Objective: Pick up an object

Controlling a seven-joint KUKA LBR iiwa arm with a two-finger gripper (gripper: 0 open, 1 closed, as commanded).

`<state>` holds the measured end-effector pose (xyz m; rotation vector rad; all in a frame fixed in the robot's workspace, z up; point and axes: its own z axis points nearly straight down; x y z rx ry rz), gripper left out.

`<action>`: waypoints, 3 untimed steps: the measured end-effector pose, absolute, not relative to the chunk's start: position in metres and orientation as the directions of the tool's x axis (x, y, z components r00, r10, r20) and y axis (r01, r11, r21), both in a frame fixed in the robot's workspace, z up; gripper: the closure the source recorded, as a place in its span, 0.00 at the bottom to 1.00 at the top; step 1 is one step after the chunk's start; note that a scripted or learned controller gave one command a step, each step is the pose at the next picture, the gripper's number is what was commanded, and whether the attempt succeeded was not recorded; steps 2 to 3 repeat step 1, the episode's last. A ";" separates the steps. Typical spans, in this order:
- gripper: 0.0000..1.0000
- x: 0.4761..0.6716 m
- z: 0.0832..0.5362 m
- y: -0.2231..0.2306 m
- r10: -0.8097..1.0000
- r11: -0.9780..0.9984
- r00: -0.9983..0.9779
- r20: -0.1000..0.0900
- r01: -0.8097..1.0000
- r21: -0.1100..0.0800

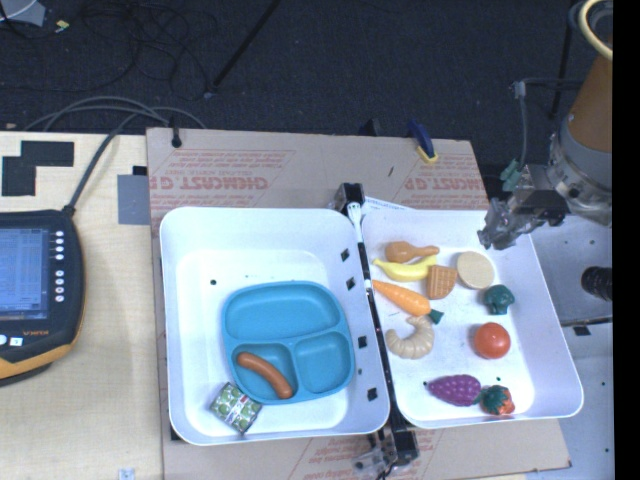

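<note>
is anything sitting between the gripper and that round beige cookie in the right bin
Nothing visible. The gripper hangs over the right white bin's top right corner, and the round beige cookie lies just below-left, with bare bin floor between.

1. A brown cardboard sheet is covering the bench, lying flat under both bins.
2. The left white bin and right white bin are sitting side by side on it, touching.
3. A teach pendant is resting on the wooden benchtop at far left.

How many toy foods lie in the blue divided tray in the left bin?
1: a sausage in the blue tray's front-left compartment. A green packet lies outside it, by its near corner.
</note>
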<state>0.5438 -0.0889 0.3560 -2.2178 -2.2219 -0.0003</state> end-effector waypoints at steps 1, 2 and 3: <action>1.00 0.557 0.351 0.001 1.000 0.009 -0.009 0.002 1.000 -0.003; 1.00 0.557 0.351 0.001 1.000 0.009 -0.009 0.002 1.000 -0.003; 1.00 0.557 0.351 0.001 1.000 0.009 -0.009 0.002 1.000 -0.003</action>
